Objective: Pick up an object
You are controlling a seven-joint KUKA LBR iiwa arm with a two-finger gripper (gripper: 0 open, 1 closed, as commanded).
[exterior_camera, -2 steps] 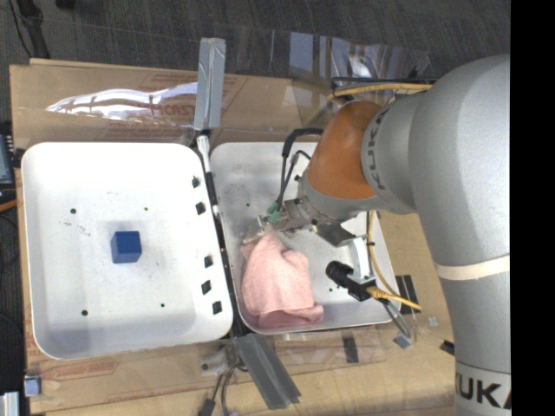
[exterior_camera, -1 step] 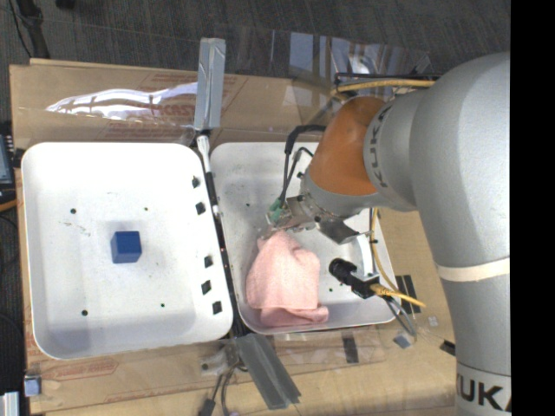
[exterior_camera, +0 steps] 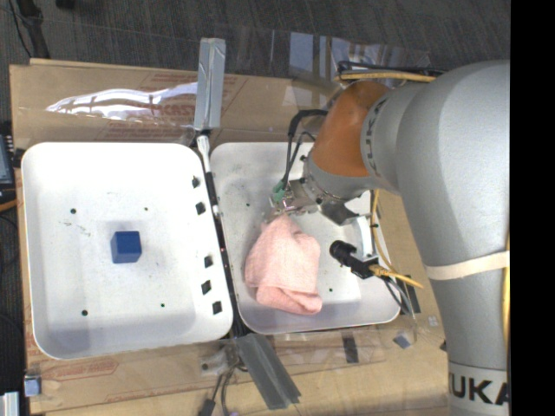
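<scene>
Right bin (exterior_camera: pixel 234 232): gripper (exterior_camera: pixel 286 204) low over pink cloth (exterior_camera: pixel 284 269), touching its top edge; claw state unclear. Left bin (exterior_camera: pixel 52 258): blue cube (exterior_camera: pixel 127 246).

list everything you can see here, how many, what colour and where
block: 1, blue, lying in the left bin, left of its middle
cloth: 1, pink, bunched up in the right bin, toward its front
bins: 2, white, side by side on the bench; left bin, right bin
cardboard sheet: 1, brown, under and behind the bins
plastic film: 1, clear, on the cardboard behind the left bin
tape strip: 1, grey, running up from the seam between the bins
arm: 1, grey with an orange band, reaching in from the right over the right bin
end effector: 1, dark with a green part, just above the top edge of the cloth
</scene>
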